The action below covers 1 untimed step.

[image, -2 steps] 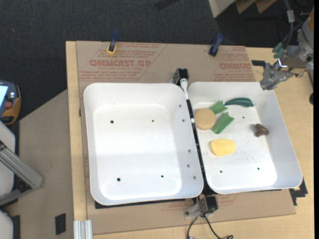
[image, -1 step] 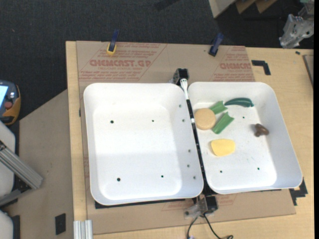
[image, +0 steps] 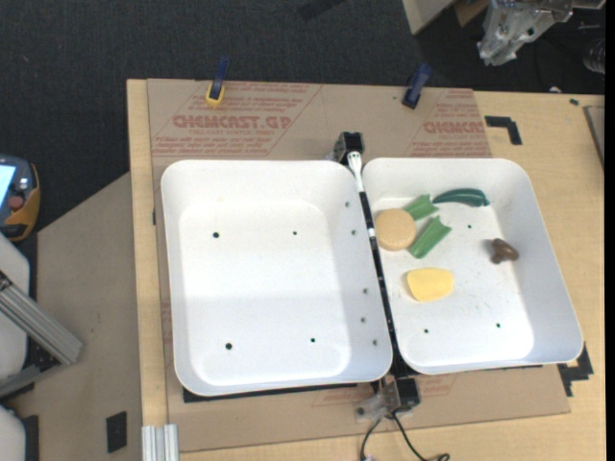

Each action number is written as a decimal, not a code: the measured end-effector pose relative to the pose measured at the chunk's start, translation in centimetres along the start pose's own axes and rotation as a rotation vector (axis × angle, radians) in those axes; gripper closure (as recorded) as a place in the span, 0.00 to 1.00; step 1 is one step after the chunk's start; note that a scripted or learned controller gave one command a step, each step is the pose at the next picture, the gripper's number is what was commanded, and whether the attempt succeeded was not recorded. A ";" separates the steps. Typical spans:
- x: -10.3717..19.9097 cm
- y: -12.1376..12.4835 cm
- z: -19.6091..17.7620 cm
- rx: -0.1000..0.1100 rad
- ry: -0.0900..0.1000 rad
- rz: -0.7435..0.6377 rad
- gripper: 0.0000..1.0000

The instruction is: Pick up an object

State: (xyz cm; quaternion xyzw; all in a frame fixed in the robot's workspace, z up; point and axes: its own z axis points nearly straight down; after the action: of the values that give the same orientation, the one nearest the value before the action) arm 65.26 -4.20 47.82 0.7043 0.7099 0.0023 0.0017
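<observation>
The right bin [image: 550, 275] holds several small objects. A tan round piece [image: 395, 230] lies near its left wall, with a light green piece [image: 419, 206] above it and another green piece [image: 430, 237] leaning against its right side. A dark green curved piece [image: 461, 197] lies toward the back. A small brown lump [image: 503, 251] sits alone at the right, and a yellow piece [image: 429, 283] lies in the middle. My gripper [image: 504, 29] hangs far off at the top right, beyond the bench's back edge, well away from both bins.
The left bin [image: 171, 257] stands beside the right one on a brown board [image: 288, 113]. Two clamps [image: 217, 86] [image: 417, 84] grip the board's back edge. A cable [image: 384, 430] trails off the front.
</observation>
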 end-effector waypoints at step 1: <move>7.5 1.5 -2.3 -0.001 0.001 -0.001 1.00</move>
State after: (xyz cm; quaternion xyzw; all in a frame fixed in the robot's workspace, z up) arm 66.73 3.27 50.12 0.7040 0.7102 0.0031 0.0017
